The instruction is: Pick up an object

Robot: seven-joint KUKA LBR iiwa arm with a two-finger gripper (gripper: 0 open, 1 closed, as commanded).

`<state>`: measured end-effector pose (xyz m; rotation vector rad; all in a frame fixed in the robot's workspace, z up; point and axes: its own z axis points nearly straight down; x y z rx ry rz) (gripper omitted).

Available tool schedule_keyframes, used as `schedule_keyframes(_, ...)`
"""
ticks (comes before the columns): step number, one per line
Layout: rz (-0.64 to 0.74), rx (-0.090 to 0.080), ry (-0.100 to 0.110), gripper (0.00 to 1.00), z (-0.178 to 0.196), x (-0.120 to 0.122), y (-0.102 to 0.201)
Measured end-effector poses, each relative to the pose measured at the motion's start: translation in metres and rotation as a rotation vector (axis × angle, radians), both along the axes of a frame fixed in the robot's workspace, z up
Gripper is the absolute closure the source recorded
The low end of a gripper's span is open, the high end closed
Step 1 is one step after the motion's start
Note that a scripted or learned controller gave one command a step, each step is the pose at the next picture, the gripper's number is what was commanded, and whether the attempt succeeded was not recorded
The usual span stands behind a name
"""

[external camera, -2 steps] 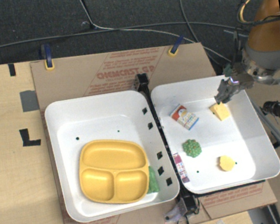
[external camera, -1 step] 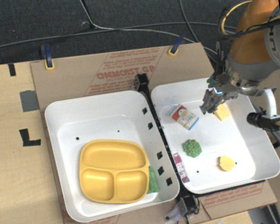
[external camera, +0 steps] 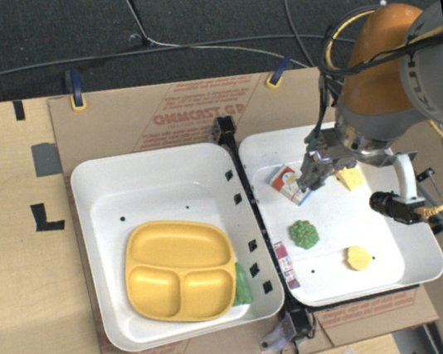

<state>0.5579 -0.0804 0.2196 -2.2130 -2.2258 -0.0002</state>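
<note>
Yellow round piece near front of right bin, red-white packet touching tool, grip unclear

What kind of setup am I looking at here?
Likely a lab bin-picking bench: two white bins on clamped cardboard, toy items like a yellow tray, and loose cables.

light: even, bright overhead | shadows: soft | focus: slightly soft, grainy

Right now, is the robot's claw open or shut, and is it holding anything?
Claw: over the right bin, beside the red and white packet; open or shut cannot be told.
</note>
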Motion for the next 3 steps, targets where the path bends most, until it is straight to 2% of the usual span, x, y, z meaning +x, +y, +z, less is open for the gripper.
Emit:
schedule_keyframes(1,0.0,-0.001,0.002,1.0,-0.01,-0.012,0.056)
schedule_keyframes(2,0.001,-0.001,-0.001,1.0,0.003,-0.023,0.102)
schedule_keyframes(3,-0.001,-0.002,0.001,1.0,-0.005,-0.036,0.148)
